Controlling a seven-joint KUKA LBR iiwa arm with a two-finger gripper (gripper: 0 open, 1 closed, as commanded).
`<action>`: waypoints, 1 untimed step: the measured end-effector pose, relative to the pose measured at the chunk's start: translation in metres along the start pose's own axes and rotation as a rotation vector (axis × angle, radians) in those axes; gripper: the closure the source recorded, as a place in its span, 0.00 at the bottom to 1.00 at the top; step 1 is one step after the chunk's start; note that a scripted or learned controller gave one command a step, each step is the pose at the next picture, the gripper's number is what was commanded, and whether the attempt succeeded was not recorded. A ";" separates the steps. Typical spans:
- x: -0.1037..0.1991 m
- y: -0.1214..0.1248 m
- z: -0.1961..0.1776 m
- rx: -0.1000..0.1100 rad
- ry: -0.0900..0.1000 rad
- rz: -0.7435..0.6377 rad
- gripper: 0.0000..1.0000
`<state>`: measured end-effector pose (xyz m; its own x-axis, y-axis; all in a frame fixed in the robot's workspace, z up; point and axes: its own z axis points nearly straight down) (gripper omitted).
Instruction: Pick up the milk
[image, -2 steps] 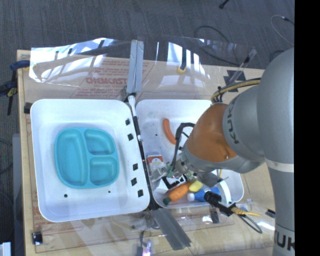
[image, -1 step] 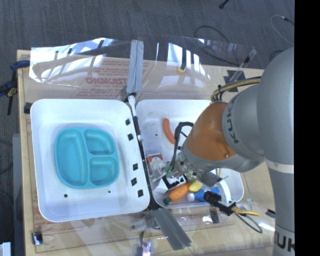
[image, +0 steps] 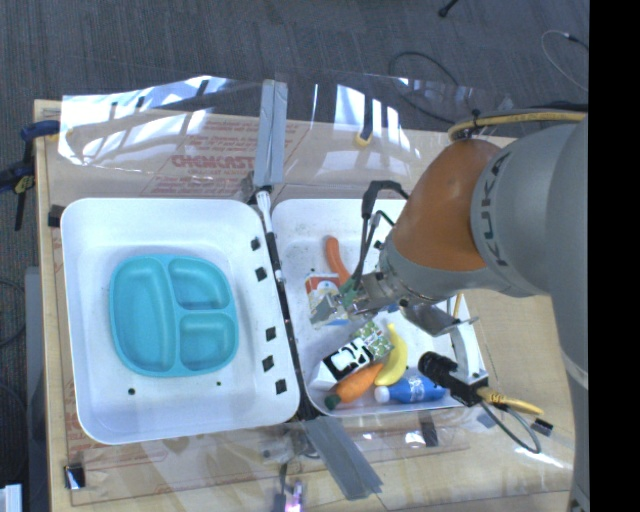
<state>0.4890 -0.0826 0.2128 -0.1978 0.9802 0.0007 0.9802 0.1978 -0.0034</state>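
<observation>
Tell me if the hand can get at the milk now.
Probably yes: the hand is close by the milk carton in the right bin, and the carton's top is uncovered. The banana and carrot crowd its sides, though.

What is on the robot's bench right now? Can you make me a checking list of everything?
Surface: bench with two white bins; left bin, right bin.
Job's things: milk carton, black and white, lying in the right bin, touching the banana.
Clutter: blue divided plate in the left bin; in the right bin a banana, two carrots, a blue bottle, a small packet.
Gripper: gripper low over the right bin beside the packet; fingers too unclear to judge.
Cables: black cables on the arm; yellow-tipped cable at the bin's right.
Surroundings: dark carpet, clear plastic sheet.
</observation>
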 end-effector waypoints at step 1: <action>0.000 0.000 0.000 0.000 0.000 0.000 0.00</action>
<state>0.4889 -0.0826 0.2127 -0.1977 0.9803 0.0010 0.9803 0.1977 -0.0038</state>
